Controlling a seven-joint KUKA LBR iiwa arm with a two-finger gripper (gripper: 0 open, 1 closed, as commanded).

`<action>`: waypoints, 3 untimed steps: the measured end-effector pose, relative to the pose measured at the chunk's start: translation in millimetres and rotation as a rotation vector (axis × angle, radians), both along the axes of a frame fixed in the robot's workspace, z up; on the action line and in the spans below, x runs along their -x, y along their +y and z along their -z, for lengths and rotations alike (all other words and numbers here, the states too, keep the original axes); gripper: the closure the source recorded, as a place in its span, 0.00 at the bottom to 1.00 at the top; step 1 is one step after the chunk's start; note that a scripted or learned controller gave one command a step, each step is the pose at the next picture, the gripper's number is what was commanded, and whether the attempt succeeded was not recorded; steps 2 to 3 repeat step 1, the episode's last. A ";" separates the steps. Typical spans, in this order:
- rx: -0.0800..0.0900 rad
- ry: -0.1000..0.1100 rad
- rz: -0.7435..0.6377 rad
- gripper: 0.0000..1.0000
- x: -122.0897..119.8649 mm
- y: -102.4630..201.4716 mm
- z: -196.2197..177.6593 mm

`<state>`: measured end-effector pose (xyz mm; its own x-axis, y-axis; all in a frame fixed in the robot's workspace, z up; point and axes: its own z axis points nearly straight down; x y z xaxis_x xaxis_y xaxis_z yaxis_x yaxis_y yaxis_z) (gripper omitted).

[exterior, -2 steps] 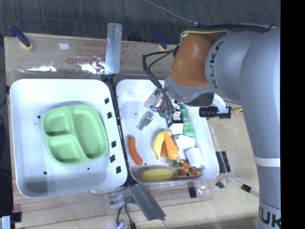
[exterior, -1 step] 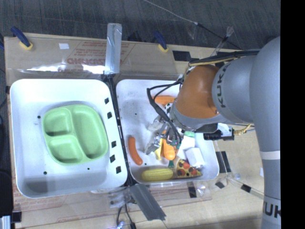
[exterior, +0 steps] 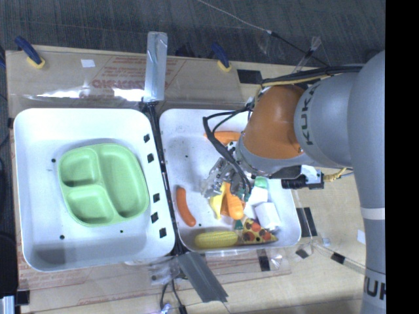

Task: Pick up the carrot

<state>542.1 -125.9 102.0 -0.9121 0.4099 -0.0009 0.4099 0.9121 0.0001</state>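
Note:
In the right bin [exterior: 190,126], a short orange carrot [exterior: 234,206] lies next to a yellow piece [exterior: 216,205], near the front. My gripper [exterior: 221,178] hangs directly over them, its metal tip at the carrot's upper end. The view does not show whether it touches the carrot. The arm's orange band [exterior: 275,126] and grey wrist hide the bin's right half behind it.
A red-orange sausage [exterior: 185,206] lies left of the gripper and a corn cob [exterior: 216,239] along the front wall. A white cylinder [exterior: 267,213], a colourful item [exterior: 256,231] and another orange piece [exterior: 226,137] crowd the same bin. The left bin holds a green divided plate [exterior: 103,183].

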 end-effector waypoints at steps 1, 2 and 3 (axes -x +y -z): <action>0.000 -0.002 0.144 1.00 4.4 15.2 -47.4; 0.000 -0.002 0.144 1.00 4.4 15.2 -47.4; 0.000 -0.002 0.144 1.00 4.4 15.2 -47.4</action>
